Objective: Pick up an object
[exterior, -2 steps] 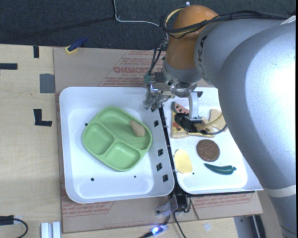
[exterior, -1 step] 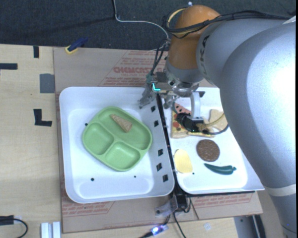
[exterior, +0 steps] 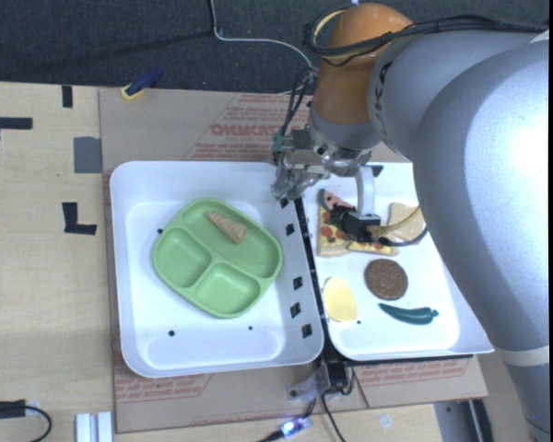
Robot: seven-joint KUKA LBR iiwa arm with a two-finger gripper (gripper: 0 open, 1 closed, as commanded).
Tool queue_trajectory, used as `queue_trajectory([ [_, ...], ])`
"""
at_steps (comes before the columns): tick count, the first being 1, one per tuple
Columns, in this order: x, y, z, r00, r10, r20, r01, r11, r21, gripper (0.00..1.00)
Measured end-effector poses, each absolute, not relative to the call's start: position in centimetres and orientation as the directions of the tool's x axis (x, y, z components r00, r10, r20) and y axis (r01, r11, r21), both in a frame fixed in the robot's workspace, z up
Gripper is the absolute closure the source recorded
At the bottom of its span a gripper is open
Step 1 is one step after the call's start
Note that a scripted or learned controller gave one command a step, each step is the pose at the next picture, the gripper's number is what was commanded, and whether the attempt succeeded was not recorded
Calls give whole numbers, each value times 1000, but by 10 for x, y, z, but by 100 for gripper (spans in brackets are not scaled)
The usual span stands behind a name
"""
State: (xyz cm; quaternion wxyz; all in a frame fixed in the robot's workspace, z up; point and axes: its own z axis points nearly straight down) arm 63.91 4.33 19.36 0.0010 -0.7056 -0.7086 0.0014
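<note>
Here the gripper (exterior: 290,180) hangs over the rim between the bins; how far open it is cannot be told. The toy pizza slice (exterior: 330,231) lies nearest, at its 4 o'clock in the right bin (exterior: 378,337), long axis 12-to-6.

Bare bin (exterior: 140,279) floor around green tray (exterior: 217,289)

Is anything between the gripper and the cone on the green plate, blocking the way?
Nothing visible does. The gripper hangs above the wall between the bins, at its far end. The cone lies uncovered on the green plate in the left bin; only bare bin floor and the plate's rim lie between them.
</note>
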Motion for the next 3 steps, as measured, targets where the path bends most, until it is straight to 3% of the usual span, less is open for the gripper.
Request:
queue_trajectory([
  [1, 639, 44, 203, -5, 1000, -1, 1000, 5, -5, 100],
  [2, 613, 67, 342, -5, 1000, 3, 1000, 5, 13, 100],
  [3, 566, 34, 266, 2, 1000, -1, 1000, -2, -10, 100],
])
